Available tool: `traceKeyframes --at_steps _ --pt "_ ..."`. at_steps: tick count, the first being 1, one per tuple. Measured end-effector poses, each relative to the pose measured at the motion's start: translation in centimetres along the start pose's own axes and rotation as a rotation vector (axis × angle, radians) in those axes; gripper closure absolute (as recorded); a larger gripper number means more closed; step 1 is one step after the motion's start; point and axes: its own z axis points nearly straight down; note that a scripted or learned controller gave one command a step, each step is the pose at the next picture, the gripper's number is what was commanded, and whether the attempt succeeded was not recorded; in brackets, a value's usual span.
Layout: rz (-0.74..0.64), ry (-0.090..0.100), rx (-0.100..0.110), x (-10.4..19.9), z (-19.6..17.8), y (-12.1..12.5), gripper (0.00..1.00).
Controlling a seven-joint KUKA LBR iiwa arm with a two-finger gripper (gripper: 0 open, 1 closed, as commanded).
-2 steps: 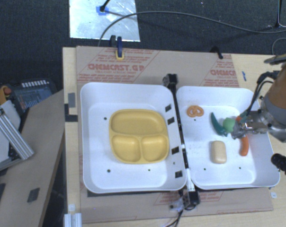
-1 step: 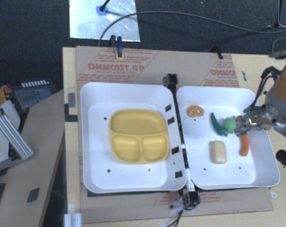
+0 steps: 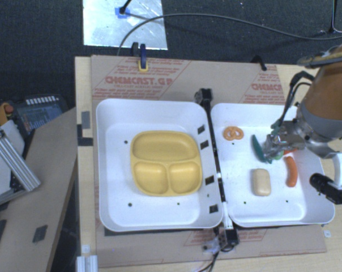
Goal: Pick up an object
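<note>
- Where the arm (image 3: 329,103) reaches in from my right, I see its gripper (image 3: 271,152) low over the right bin (image 3: 273,214), near that bin's middle.
- Gripper: the fingers are blurred against the teal thing below them, so I cannot tell how far apart they stand or whether they hold anything.
- Teal thing (image 3: 257,148): a narrow, curved, dark green-blue piece lying on the bin floor, directly at the gripper's tip; contact cannot be judged.
- Pretzel (image 3: 233,133): small, orange-brown, looped, lying apart from the gripper toward the bin's far left part.
- Bar (image 3: 261,182): pale tan, rounded block, lying flat just nearer to me than the gripper.
- Sausage (image 3: 291,171): orange-red, slim, lying lengthwise just right of the bar.
- Left bin (image 3: 111,169): holds a yellow tray (image 3: 162,162) with three compartments, one wide and two smaller.
- Both bins sit side by side on a cardboard sheet (image 3: 176,78) with red print.
</note>
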Motion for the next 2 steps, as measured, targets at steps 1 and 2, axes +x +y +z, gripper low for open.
traceKeyframes --at_steps 1,2 --pt "0.0 0.0 0.0 4.6 1.3 2.1 1.0" --pt "-0.001 0.001 0.0 10.5 1.5 4.5 1.0"
